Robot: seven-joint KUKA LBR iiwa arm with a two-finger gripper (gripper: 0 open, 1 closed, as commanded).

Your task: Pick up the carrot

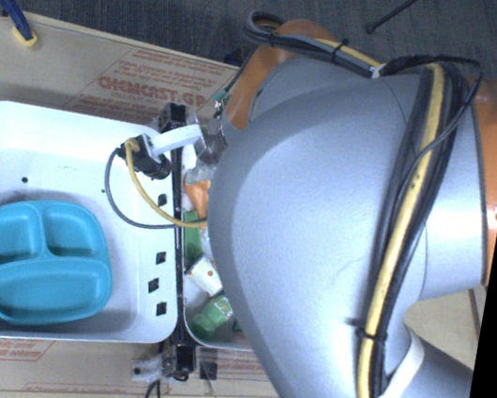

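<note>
A small patch of orange, which looks like the carrot [195, 195], shows in the right bin just right of the divider between the bins. The grey arm [338, 228] hangs low over that bin and covers most of it. Its wrist end, with a white bracket and looped cables, sits over the divider. The gripper [189, 171] reaches down beside the orange patch and is mostly hidden by the arm's body. I cannot tell whether it touches the carrot.
The left bin [41, 133] holds a blue sectioned tray [42, 260] in its near-left part. In the visible strip of the right bin lie a green item [214, 314], a white item [206, 276] and another green piece [193, 219]. A black-and-yellow cable loop [125, 195] hangs over the left bin.
</note>
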